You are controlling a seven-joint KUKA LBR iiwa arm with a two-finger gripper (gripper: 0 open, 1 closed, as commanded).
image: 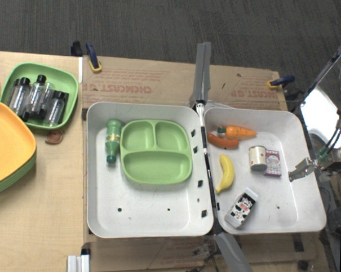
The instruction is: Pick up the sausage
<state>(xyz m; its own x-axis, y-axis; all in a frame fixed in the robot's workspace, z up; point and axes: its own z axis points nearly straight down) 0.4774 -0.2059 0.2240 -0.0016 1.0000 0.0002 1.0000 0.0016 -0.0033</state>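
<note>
The sausage [222, 141] is a reddish-orange curved piece lying in the right bin [285, 216] near its far left corner. It lies just in front of an orange carrot [238, 131] with a green top and touches it. My gripper [303, 170] hangs at the right bin's right side, low over the bin floor and well to the right of the sausage. Nothing is seen in its grasp.
The right bin also holds a yellow banana [226, 173], a small can [257, 158], a purple-and-white box [273, 163] and a white patterned packet [241, 208]. The left bin [144, 210] holds a green divided plate [156, 151] and a green bottle [112, 140].
</note>
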